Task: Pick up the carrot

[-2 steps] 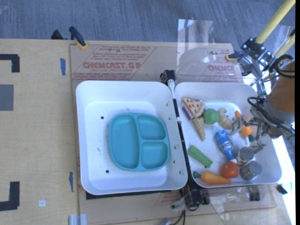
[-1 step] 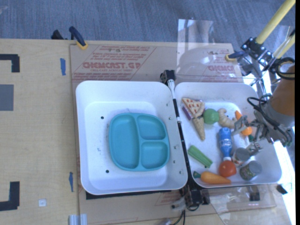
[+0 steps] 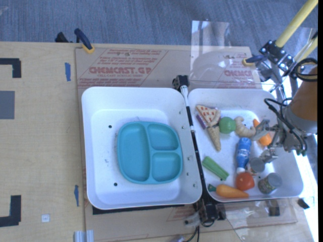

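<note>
Carrot (image 3: 231, 190) lies flat at near edge of right bin (image 3: 290, 185), beside tomato (image 3: 245, 180) and green pepper piece (image 3: 215, 167). Not yet grasped; pick-up entirely outstanding. Gripper (image 3: 265, 153) hangs over right half of same bin, near blue bottle (image 3: 243, 153), apart from carrot; pincer opening cannot be told, nothing visibly held. Left bin (image 3: 96, 135) carries teal divided plate (image 3: 149, 152). Bins rest on cardboard sheet (image 3: 121, 67) atop wooden bench (image 3: 40, 135); blue carpet behind.

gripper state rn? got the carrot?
Tool: over the right bin, whether it is open or closed cannot be told. Carrot lies at that bin's front edge, apart from it, not held.
</note>
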You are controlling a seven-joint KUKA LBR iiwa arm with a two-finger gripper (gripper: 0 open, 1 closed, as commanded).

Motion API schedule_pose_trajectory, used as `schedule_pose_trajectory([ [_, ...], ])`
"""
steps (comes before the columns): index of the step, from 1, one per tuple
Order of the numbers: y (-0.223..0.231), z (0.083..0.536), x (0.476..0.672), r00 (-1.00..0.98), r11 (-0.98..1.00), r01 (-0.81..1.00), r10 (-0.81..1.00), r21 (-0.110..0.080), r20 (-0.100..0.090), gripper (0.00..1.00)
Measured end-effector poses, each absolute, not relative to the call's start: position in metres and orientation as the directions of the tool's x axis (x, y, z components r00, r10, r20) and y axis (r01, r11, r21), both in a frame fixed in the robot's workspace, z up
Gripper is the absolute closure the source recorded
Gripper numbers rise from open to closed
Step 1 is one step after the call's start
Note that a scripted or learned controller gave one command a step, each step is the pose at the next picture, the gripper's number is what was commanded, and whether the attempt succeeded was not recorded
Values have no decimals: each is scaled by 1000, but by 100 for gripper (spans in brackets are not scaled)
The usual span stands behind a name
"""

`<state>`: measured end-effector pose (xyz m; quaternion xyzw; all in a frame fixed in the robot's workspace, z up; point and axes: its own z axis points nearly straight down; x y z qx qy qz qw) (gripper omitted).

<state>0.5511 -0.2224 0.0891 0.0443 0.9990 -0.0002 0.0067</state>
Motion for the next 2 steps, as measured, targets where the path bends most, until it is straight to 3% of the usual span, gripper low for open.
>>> schedule_pose_trajectory([
  [1,-222,104,556,-996,996,87,87,-3,-30,100],
  [2,-222,103,556,-996,996,87,87,-3,-28,0],
])
